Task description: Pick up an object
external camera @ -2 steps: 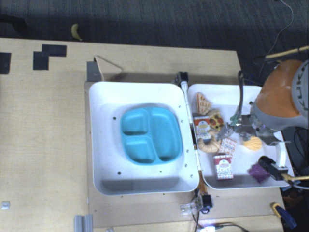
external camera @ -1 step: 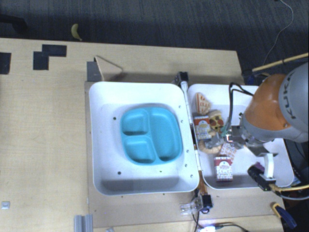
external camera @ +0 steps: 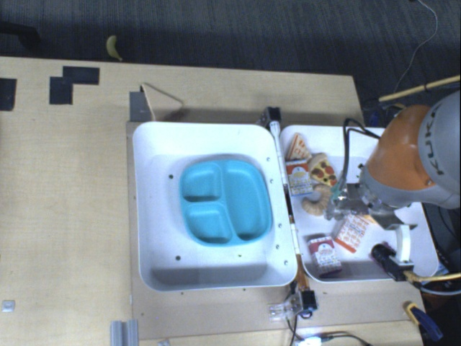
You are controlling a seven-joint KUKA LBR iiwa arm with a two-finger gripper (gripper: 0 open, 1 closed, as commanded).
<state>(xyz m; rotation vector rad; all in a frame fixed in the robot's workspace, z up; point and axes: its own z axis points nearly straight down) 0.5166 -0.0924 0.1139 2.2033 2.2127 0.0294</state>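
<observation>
**Tool low over the right bin, among the clutter**

Two white bins sit side by side on the desk (external camera: 65,215). The left bin (external camera: 144,193) holds a blue tray (external camera: 223,200) with three compartments, lying flat near its middle.

The things to pick are all in the right bin (external camera: 358,270). At its far left corner lies a pizza slice (external camera: 297,148). Just near of that is a small carton (external camera: 299,182), and a spotted orange toy (external camera: 323,170) lies beside the carton on its right. A beige piece (external camera: 313,206) lies nearer still, by the bin's left wall. A dark box (external camera: 325,254) sits in the near left corner, and a red-and-white packet (external camera: 351,233) lies tilted just right of it and a little farther off.

The arm (external camera: 403,157) reaches in from the right, its orange band above the bin's right half. The tool (external camera: 336,204) hangs low between the beige piece and the packet, close to both. It seems to touch the beige piece's right end, though the view is too coarse to be sure. From this angle I cannot tell whether the tool is released or clenched, and nothing can be seen gripped in it.
</observation>
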